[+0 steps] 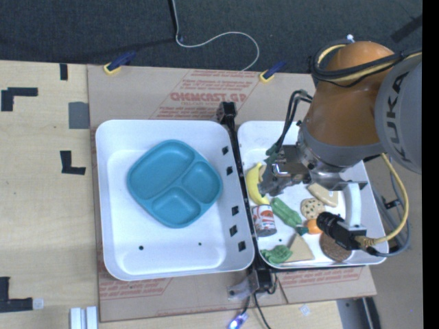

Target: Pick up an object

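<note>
banana (254,183) lies lengthwise along the right bin's (250,134) left wall, beside your end effector (277,178); you cannot tell its opening. left bin (110,184) offers room around the blue plate (174,182).

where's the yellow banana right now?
In the camera view the yellow banana lies in the right white bin, by its left wall, just left of the gripper and above the small red-and-white can.

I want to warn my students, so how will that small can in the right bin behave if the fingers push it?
The can lies on its side, so it would probably roll. It looks rigid, unlikely to dent. The banana and green toy close by might stop it.
</note>
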